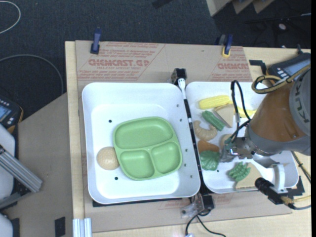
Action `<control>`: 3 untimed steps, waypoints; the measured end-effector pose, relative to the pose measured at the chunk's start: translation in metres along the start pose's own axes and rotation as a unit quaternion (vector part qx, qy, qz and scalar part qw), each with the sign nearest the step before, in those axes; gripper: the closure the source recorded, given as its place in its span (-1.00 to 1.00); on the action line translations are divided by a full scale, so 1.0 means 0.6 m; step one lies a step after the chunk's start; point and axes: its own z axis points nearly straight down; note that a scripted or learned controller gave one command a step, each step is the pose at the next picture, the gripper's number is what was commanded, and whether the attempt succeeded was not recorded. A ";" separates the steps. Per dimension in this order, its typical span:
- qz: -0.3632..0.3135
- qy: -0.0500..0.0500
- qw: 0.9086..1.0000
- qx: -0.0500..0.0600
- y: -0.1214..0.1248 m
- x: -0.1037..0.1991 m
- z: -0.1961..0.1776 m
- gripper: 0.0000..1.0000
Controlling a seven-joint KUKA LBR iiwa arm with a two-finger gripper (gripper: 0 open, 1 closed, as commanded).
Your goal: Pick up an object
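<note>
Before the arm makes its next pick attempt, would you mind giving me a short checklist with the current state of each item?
1. Tool low over the right bin: ok.
2. Object seen held in the tool: cannot tell.
3. Candidate beside the tool, dark green leafy piece: ok.
4. Other items lie close by, so picking just one: not ok.
5. Green divided tray in the left bin ready to receive: ok.
6. Round beige item lies beside the tray, not in it: ok.
</note>
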 end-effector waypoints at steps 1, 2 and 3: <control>0.000 0.000 1.000 -0.001 0.000 0.000 -0.016 1.00; 0.000 -0.001 1.000 -0.001 0.000 0.000 -0.032 1.00; -0.002 0.000 1.000 -0.002 0.001 0.153 -0.154 1.00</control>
